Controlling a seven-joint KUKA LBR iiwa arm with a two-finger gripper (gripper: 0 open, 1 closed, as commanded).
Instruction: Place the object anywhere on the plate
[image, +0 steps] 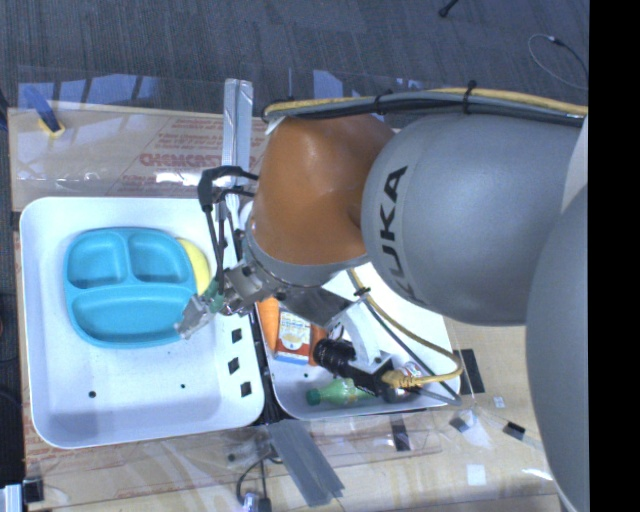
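Task thing is taken to be the yellow rounded object, since the task does not name it; it sits at the right rim of the blue divided plate in the left bin, touching or overlapping the rim, and I cannot tell if it rests on the plate or just beside it. Gripper hangs at the plate's lower right corner, just below the yellow object; jaws too small and blurred, cannot tell if spread or pressed together, nothing visibly between them. Likely handling: light, smooth, curved skin, so could slip or roll; stiff or soft not clear. Best hold is probably across its narrow width, mid-length. The visible part is a curved strip, long axis running along the plate's right edge, far-to-near in view; ends are hidden by the arm, so pointing direction is unclear. Right bin holds an orange-white carton and a green bottle, well apart from the plate
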